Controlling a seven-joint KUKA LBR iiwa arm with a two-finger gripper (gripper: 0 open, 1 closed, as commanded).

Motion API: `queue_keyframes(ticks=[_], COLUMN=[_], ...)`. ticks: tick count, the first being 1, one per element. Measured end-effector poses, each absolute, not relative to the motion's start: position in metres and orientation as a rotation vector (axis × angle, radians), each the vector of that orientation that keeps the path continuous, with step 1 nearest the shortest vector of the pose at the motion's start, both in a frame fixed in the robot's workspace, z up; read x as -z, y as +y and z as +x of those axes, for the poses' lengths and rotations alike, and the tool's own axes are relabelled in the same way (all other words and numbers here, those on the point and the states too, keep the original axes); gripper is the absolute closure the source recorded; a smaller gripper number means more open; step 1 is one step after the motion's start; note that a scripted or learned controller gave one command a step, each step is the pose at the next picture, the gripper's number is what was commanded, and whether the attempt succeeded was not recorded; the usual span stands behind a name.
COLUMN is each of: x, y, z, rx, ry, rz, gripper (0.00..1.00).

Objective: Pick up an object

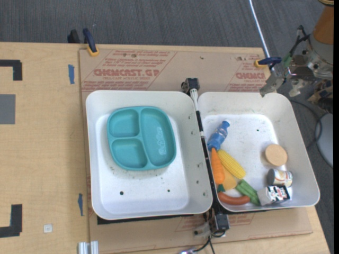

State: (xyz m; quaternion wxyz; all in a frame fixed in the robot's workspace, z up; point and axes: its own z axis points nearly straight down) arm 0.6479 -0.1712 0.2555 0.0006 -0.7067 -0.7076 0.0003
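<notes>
The right bin [249, 107] holds several small objects: a blue bottle [219, 135], an orange carrot [217, 165], a yellow corn cob [232, 164], a green vegetable [248, 191], a red sausage [233, 198], a round tan disc [276, 155], a small silver can [280, 176] and a black-and-white can [277, 193]. My gripper [279, 87] hangs over the bin's far right corner, above its rim and well away from the objects. Its two fingers stand apart, open, with nothing between them.
In the left bin [137, 200] lies a teal divided plate [142, 138]. A black clamp [190, 84] sits at the far end of the seam between the bins. Blue and orange clips [267, 62] hold the cardboard sheet at the back.
</notes>
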Motion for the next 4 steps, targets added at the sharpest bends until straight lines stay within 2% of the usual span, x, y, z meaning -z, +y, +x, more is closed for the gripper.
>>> queue_keyframes(ticks=[1, 2, 3, 4], x=[-0.086, -0.085, -0.102, -0.088], y=[-0.126, -0.097, -0.107, -0.097], z=[0.564, 0.632, 0.543, 0.503], rx=[0.002, 0.002, -0.001, -0.001], ry=[-2.292, -2.393, -2.331, -2.104], rz=[-2.15, -2.037, -2.103, -2.329], gripper=[0.0, 0.0, 0.0, 0.0])
